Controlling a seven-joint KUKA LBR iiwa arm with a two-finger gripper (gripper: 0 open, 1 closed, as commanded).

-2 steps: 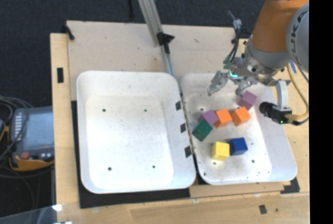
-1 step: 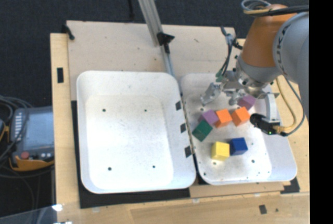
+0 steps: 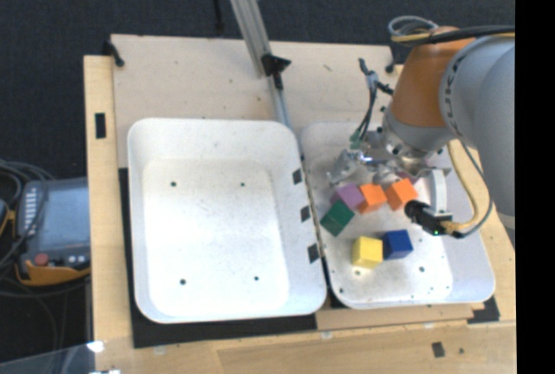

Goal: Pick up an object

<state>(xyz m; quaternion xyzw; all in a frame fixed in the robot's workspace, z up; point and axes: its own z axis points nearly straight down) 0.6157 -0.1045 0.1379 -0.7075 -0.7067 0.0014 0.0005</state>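
Heads up: your gripper (image 3: 381, 162) hangs over tightly packed purple cube (image 3: 350, 195) and orange cubes (image 3: 373, 197); can't tell its grasp state. You'd likely nudge neighbours, grabbing nothing.

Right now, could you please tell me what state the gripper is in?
Gripper: cannot be told; it sits low in the right bin, above the purple block and orange blocks.

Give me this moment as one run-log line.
arm: over right bin | blocks in right bin: purple, orange, orange, green, yellow, blue
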